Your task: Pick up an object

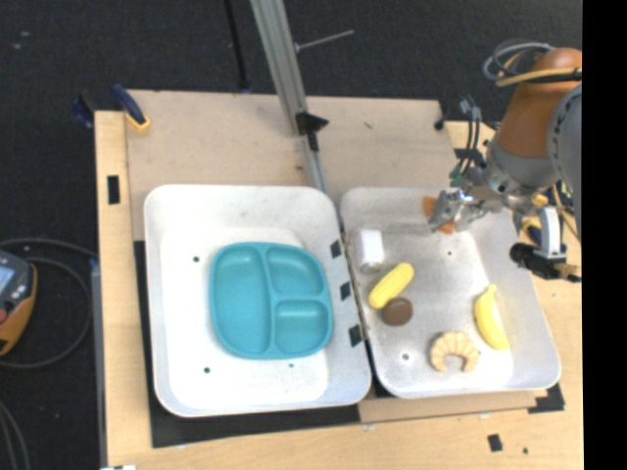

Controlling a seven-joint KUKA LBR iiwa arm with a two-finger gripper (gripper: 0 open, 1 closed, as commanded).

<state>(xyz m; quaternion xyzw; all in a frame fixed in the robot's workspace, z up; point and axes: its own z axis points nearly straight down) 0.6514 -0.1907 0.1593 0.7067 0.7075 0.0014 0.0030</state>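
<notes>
bench [225, 145]: 1, bare board top; carries both bins side by side, so everything sits within the arm's reach from the right.
bins: 2, shallow and white. left bin [176, 223] and right bin [524, 351] touch along their inner edges; low walls look meant to keep loose items from rolling off.
arm [534, 116]: 1, grey with an orange band, reaching in over the right bin's far right corner.
teal tray [269, 299]: 1, three compartments, flat in the middle of the left bin, nothing in it.
gripper [449, 209]: 1, low over the far edge of the right bin, an orange scrap [429, 205] just beside it. Cannot tell how the jaws stand or whether anything is between them; too small and cluttered.
pick candidates: 5, all loose in the right bin, mostly spaced apart.
bananas: 2. right banana [491, 317] near the right wall; centre banana [391, 284] touches the brown round piece.
croissant [456, 351]: 1, near the front wall.
white block [371, 247]: 1, beside the left wall.
brown round piece [397, 311]: 1, my guess is hardest to grab cleanly.
</notes>
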